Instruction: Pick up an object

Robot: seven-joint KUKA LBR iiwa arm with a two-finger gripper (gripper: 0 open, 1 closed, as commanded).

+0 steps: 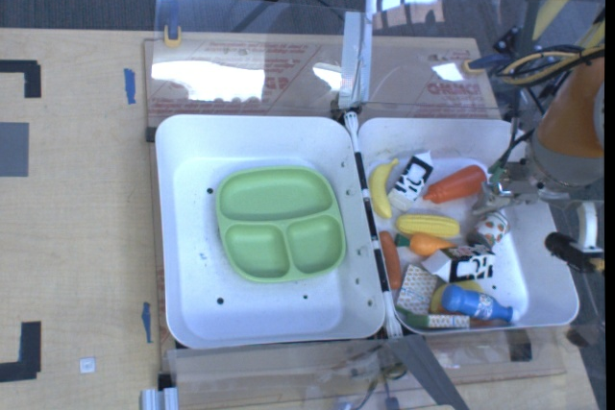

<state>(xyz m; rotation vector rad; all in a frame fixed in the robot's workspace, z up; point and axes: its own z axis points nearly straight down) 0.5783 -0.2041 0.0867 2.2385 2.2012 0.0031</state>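
The gripper [496, 197] hangs low beside the orange carrot [455, 185], likely to grab a toy. I cannot tell its grip.

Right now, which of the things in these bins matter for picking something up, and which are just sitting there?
For the job:
- gripper, low over the right bin
- toys within its reach: orange carrot, yellow corn, banana, blue bottle

Just lying about:
- green divided plate in the left bin
- clear panels behind the bins
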